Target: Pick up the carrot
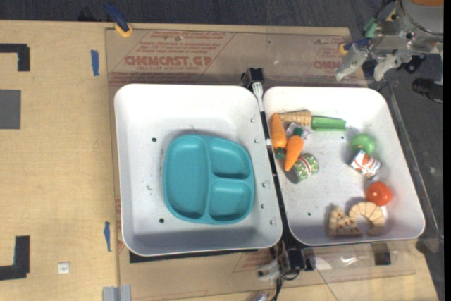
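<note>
While the gripper [366,68] hangs above the right bin's [402,144] far rim, fingers spread apart and holding nothing, carrot [292,152] lying at that bin's left side, touching a small can [305,167], teal tray [208,178] in left bin [134,151].

The cardboard sheet [211,56] under the bins bore red print; its large line read roughly "CHEMCAST GP", seen upside down. Smaller red lines around it were too blurred to read. The small can's [365,164] label was illegible.
</note>
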`<state>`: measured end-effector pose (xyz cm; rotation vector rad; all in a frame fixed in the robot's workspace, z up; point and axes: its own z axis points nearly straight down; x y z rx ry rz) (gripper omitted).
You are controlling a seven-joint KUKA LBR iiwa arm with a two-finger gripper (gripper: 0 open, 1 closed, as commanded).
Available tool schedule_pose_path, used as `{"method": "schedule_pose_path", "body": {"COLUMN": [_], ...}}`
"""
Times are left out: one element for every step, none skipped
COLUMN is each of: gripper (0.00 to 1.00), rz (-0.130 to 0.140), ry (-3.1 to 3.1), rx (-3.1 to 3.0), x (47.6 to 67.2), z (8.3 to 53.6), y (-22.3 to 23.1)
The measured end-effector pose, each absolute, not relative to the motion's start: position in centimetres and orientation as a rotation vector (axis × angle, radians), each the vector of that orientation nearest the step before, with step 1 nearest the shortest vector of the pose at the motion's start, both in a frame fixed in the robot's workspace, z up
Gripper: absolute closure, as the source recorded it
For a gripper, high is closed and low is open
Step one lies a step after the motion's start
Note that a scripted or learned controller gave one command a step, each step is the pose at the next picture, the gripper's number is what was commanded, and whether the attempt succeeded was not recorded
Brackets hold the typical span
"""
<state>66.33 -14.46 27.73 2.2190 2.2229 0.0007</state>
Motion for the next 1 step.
{"method": "schedule_pose_path", "body": {"gripper": [0.0], "rz": [-0.002], "ry": [2.207], "rx": [2.244], "x": [63.11], "z": [21.11], "y": [-8.63]}}
